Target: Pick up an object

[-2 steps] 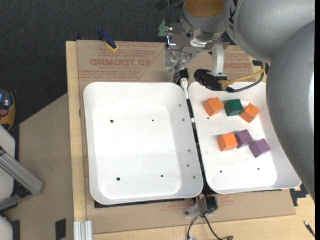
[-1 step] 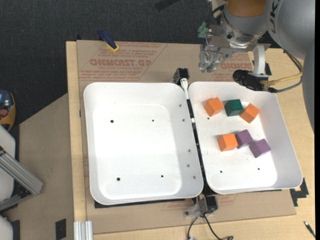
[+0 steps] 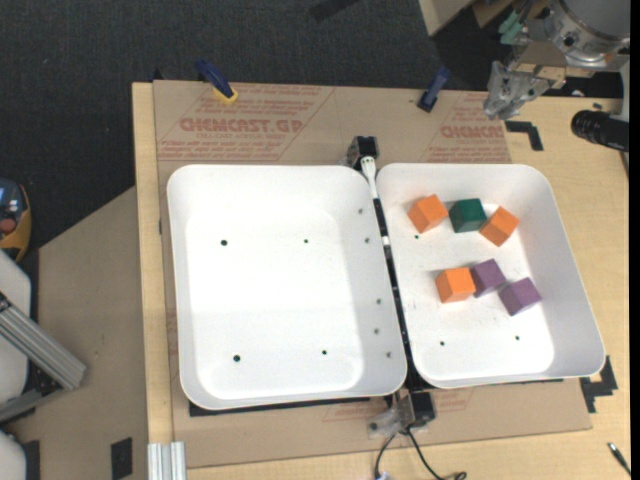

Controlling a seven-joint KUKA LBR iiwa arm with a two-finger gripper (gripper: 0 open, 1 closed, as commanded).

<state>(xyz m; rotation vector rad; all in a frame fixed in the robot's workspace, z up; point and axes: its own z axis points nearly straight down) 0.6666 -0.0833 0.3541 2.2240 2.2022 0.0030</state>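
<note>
Brown cardboard (image 3: 300, 118) under both bins, printed in red with letters like "CHEMCAST" (reversed, faint, only partly readable) — blue clamps (image 3: 216, 80) at its far edge. Right bin (image 3: 570, 268) holding six cubes in two loose rows: orange cube (image 3: 428, 213), green cube (image 3: 467, 215) and another orange (image 3: 499, 225) farther back, then orange (image 3: 455, 284) touching purple cube (image 3: 487, 277), and purple (image 3: 519, 295) near the right wall; open floor toward the near rim. Gripper (image 3: 513, 93) high beyond the bin's far edge — finger opening impossible to tell, nothing seen in it.
</note>
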